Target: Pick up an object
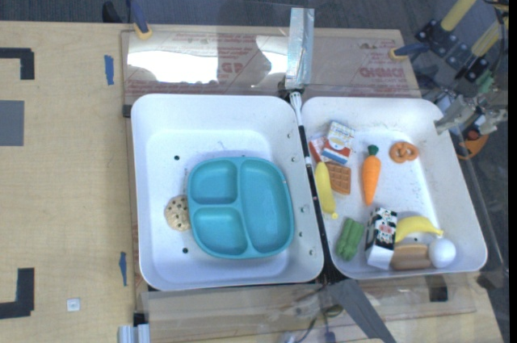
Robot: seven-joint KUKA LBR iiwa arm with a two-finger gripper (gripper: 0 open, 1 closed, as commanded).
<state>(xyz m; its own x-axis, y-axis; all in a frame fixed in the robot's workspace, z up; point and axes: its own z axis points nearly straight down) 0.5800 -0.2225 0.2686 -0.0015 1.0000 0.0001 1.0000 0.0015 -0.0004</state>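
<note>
The right bin [420,119] holds several toy foods. Among them are a small milk carton [339,141], an orange carrot [370,176], a pretzel [403,152], a waffle [340,181] and a yellow corn cob [325,188]. Nearer the front lie a green pod [350,238], a black-and-white carton [383,228], a banana [418,227], a brown loaf [409,256] and a white egg [442,253]. My gripper [462,119] hangs at the bin's far right rim, above and apart from all the items, with nothing seen in it.
The left bin [153,131] bears a teal divided plate [240,207], with a cookie [177,212] beside its left edge. A clear panel [210,51] stands behind the bins. A yellow bar with black clamps [460,18] is at the upper right.
</note>
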